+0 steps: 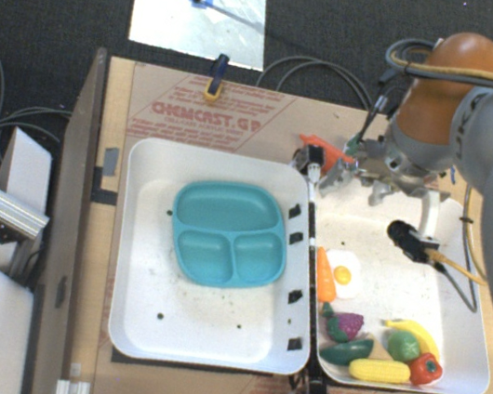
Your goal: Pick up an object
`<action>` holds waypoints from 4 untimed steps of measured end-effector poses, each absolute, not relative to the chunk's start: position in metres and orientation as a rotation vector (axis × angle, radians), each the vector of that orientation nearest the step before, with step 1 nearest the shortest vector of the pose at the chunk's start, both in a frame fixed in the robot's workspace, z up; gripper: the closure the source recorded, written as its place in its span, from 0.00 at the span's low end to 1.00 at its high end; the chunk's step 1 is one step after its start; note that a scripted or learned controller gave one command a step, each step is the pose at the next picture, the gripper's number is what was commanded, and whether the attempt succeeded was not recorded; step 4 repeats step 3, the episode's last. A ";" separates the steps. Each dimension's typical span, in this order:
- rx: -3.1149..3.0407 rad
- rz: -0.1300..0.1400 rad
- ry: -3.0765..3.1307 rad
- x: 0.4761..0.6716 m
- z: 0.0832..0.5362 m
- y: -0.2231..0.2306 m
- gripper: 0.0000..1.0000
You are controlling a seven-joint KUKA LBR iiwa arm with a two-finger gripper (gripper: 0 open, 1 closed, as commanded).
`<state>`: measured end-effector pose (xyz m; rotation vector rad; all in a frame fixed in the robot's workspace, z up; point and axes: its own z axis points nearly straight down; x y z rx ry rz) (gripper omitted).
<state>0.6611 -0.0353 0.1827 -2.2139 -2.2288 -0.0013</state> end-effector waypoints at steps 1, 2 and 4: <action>-2.224 -0.003 -2.224 0.669 0.202 -0.090 0.00; -2.223 0.002 -2.221 0.668 0.133 -0.127 0.00; -2.231 -0.003 -2.224 0.669 0.186 -0.202 0.00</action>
